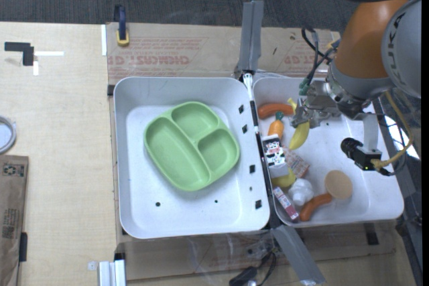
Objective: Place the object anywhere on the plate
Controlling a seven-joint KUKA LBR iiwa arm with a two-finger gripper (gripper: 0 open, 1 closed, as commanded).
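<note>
A green divided plate lies in the left white bin with nothing on it. The right bin holds several toy foods. My gripper hangs over the upper left part of the right bin, directly over the top end of a yellow banana. The banana's upper tip disappears under the gripper, so I cannot make out whether the two touch. An orange carrot and an orange sausage lie just to the left of the gripper.
Further down the right bin are a small printed carton, a pink packet, a white bulb, a tan egg and another sausage. A metal divider runs between the bins. Cables hang from the arm.
</note>
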